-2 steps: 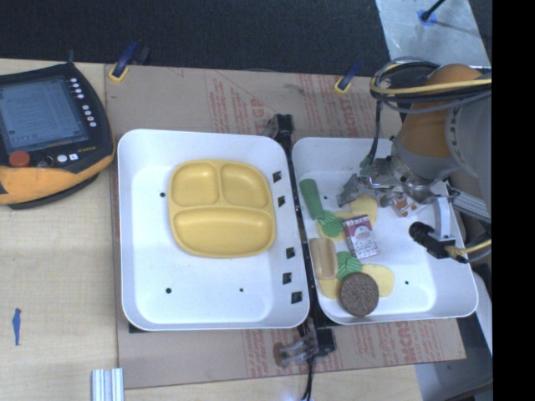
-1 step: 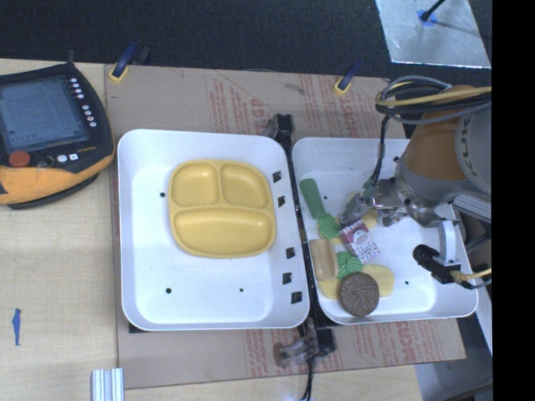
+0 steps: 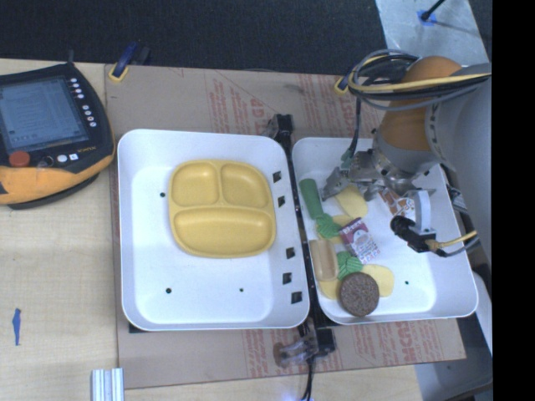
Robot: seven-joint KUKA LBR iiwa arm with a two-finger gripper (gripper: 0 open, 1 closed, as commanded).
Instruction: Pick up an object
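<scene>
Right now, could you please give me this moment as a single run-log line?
gripper: low in right bin, over yellow piece | grasp: none visible | yellow divided plate: in left bin | brown disc: right bin front

A robotics lab or test bench. A wooden bench (image 3: 50,307) carries a cardboard sheet (image 3: 209,86) with two white bins (image 3: 142,299) clamped side by side. A robot teach pendant (image 3: 46,132) with a screen and buttons lies at the left. Cables (image 3: 380,65) loop over the grey arm (image 3: 451,124).
</scene>
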